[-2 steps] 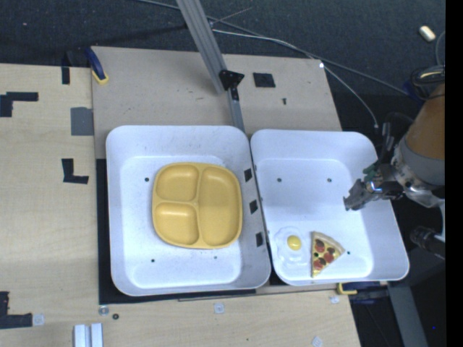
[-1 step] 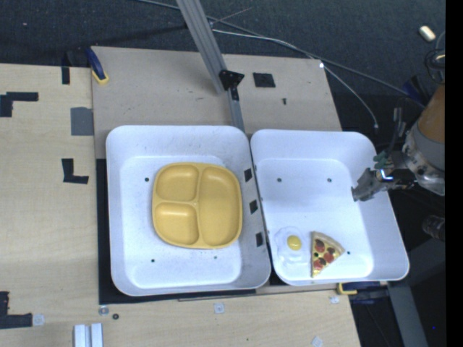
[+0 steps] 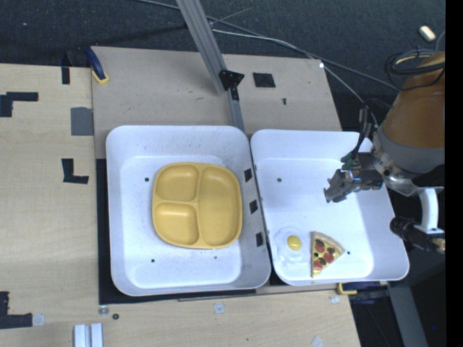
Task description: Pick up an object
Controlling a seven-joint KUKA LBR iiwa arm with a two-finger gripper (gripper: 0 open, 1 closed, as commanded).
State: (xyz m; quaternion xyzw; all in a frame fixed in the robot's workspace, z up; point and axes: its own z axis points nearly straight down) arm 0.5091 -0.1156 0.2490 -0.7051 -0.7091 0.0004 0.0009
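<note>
Tool (image 3: 337,190) above right bin (image 3: 376,215), my arm cut off at right; finger state unreadable, too dark and small.

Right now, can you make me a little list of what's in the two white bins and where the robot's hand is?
left bin: yellow tray with three sections, lying flat
right bin: fried egg toy and pizza slice toy side by side near the front edge
gripper: over the right bin, behind the toys, nothing seen between its fingers
arm: reaching in from the right
</note>
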